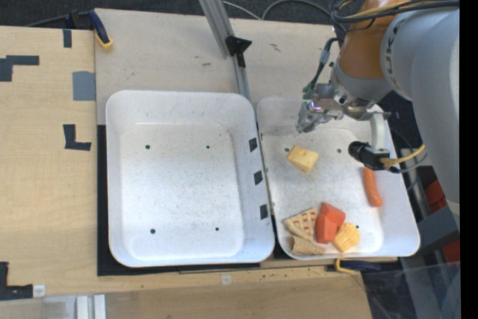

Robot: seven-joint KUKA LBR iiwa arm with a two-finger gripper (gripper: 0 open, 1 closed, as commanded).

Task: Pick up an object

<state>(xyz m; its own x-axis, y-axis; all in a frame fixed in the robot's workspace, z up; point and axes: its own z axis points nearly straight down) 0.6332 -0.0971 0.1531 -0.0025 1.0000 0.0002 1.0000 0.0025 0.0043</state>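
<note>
Two white bins sit side by side on the surface: the left bin and the right bin. The right bin holds five things: a pale yellow block near its middle, an orange carrot-like piece by the right wall, and a cluster at the near edge of a waffle piece, a red-orange wedge and a yellow ridged piece. The gripper hangs over the bin's far left part, just beyond the block, with nothing seen in it; its opening cannot be told. Open floor lies between block and cluster.
</note>
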